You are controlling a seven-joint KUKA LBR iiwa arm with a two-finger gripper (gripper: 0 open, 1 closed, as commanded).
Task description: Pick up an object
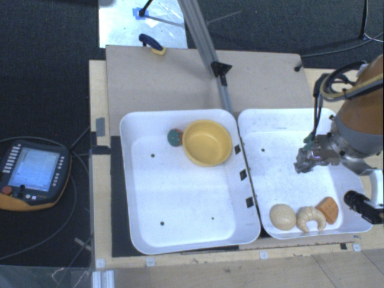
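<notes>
Over the right bin: the arm (360, 101) reaches in from the right edge, its orange band uppermost and the grey wrist below it, sloping down and leftward toward the bin floor.
Gripper: the gripper (306, 161) hangs over the middle of the right bin (270, 122), at its right side, pointing down and to the left; it is a dark, blurred cluster, and whether its fingers are spread or pressed together cannot be told. Nothing is seen between them.
Cables: dark looped cables (336, 80) arch off the arm's far side.
Round bun: a pale, round bun-like object (282, 216) lies in the near part of the right bin, well apart from the gripper; being nearly round, it has no clear long axis.
Croissant: a pale croissant-shaped object (311, 218) lies just right of the bun, touching or nearly touching it; its curve opens toward the near edge and its length runs left to right.
Orange piece: a flat orange waffle-like piece (327, 209) sits just right of the croissant, tilted, close to the bin's right wall.
Left bin: the left bin (180, 221) holds a yellow bowl (207, 143) upright at its far right corner, with a small green ball (174, 138) touching the bowl's left side.
Beyond the bins: a teach pendant (33, 173) lies on the dark floor to the left, and a grey pole (201, 35) slants across the far side of the bench (258, 77).
</notes>
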